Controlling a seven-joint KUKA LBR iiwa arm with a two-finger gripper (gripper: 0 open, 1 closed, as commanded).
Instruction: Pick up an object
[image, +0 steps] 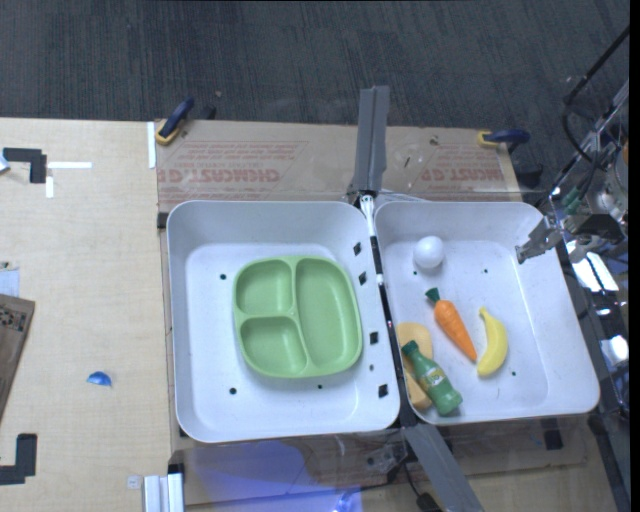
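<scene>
Pale wooden bench (80, 250) down below, two white bins side by side on it, and all the pickable pieces sat in the right bin (560, 400). An orange carrot (455, 325) with a green top lay on a slant near the middle. A yellow banana (491, 342) curved just beside it on the right, not quite touching. A green bottle (432, 378) lay tilted near the left wall, resting over a pale yellow object (413, 345). A white ball (429, 251) sat apart toward the far side.

Over at that bin's right rim hung the gripper (535, 245), above the edge and well clear of every item; whether it was spread or closed, I could not tell.

The left bin (190, 300) held a green divided plate (298, 316) with three compartments, nothing in them. A cardboard sheet (240, 160) lay beneath both bins.
</scene>
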